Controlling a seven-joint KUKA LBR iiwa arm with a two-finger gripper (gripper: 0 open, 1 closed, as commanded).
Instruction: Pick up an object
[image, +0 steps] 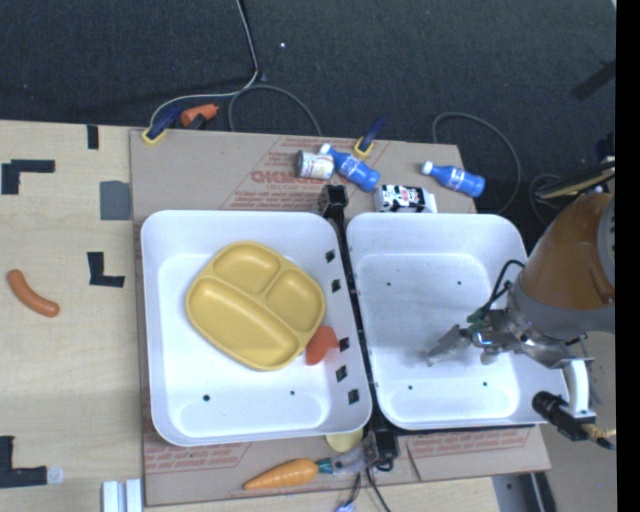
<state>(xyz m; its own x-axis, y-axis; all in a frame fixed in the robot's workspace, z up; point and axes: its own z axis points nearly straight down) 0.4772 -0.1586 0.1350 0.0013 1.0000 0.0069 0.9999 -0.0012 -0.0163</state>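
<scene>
Candidate objects are lying mostly in the left bin (165, 330): a yellow plastic tray (255, 302) with three rounded compartments is sitting flat and slightly rotated, and a small orange-red piece (320, 346) is touching its lower right edge.

The tool (448, 342) is reaching into the right bin (430, 408) from the right, low over the bin floor, its grey metal fingers pointing left. Two fingers are showing spread apart with nothing between them, so the tool is reading as open and not gripping anything. The arm (570, 270), smooth and orange-brown at this part, is hanging over the bin's right wall.

Both bins are shallow, white and glossy with rounded corners, sitting side by side on a brown cardboard sheet (250, 175). A black clip (333, 203) is sitting at the top of the seam between them.

Outside the bins, a carrot-shaped toy (282, 474) is lying on the cardboard below the left bin. Along the top edge, a white bottle (315, 163), a blue bottle (358, 170), a black-and-white carton (405, 198) and another blue bottle (455, 179) are lying on their sides. A sausage-shaped toy (32, 293) is lying well apart on the pale wooden bench (60, 400) at far left.
</scene>
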